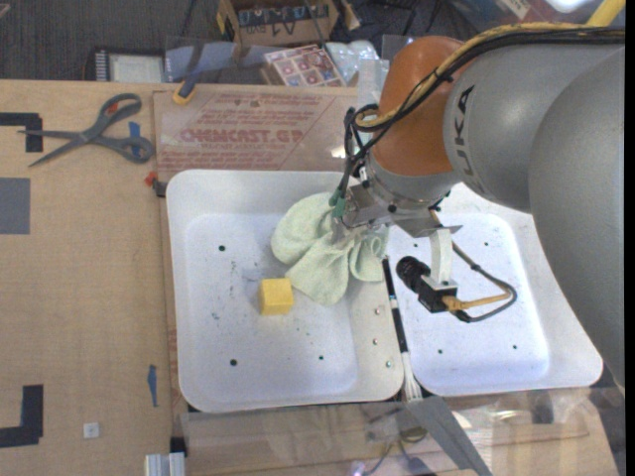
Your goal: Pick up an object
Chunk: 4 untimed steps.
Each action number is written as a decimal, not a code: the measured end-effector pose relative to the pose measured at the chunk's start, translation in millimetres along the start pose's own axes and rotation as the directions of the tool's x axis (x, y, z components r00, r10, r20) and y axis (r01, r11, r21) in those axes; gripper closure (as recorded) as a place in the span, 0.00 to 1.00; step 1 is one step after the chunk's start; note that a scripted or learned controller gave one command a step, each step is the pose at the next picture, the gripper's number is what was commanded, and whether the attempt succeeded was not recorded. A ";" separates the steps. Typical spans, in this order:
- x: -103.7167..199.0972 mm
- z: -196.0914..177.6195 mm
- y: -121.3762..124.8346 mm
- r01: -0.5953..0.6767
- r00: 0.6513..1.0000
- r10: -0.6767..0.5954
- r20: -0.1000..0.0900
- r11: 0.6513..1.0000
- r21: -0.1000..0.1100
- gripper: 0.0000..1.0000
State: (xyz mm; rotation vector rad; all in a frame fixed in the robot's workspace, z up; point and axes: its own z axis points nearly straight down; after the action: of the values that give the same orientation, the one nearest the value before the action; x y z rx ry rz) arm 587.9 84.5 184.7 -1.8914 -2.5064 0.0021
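- Hovering low over the far right part of the left bin (198, 266): gripper (355, 224), its tip down among the folds of the cloth. You cannot tell whether it is spread or pressed together, since the wrist hides it from above.
- Cloth (317, 251), pale green, crumpled: lies in the left bin, right of centre, bunched toward the gripper. That suggests contact there, but treat a grasp as unproven.
- Yellow block (277, 297): just beside the cloth's near left edge, flat on the bin floor; probably your spare target.
- Slim dark rod (397, 315): lies along the rim between the bins, out of the way.
- Right bin (516, 345): under the arm.
- Scissors (99, 135): far left on the bench, well apart from both bins, no part in this pick.
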 end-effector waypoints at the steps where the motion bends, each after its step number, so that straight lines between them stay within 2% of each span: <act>1: 30.4 -35.3 30.5 0.164 0.987 -0.164 0.003 0.987 -0.005 1.00; 2: 1.4 -13.9 -6.3 -0.113 0.994 0.113 0.000 0.994 0.001 1.00; 3: -36.3 -0.4 33.9 -0.200 0.980 0.200 0.001 0.980 -0.004 1.00; 4: -82.6 -1.9 41.4 -0.115 0.993 0.115 -0.001 0.993 -0.006 1.00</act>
State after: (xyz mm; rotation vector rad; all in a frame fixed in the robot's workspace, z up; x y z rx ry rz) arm 650.5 16.4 186.5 -2.0339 -2.3959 -0.0058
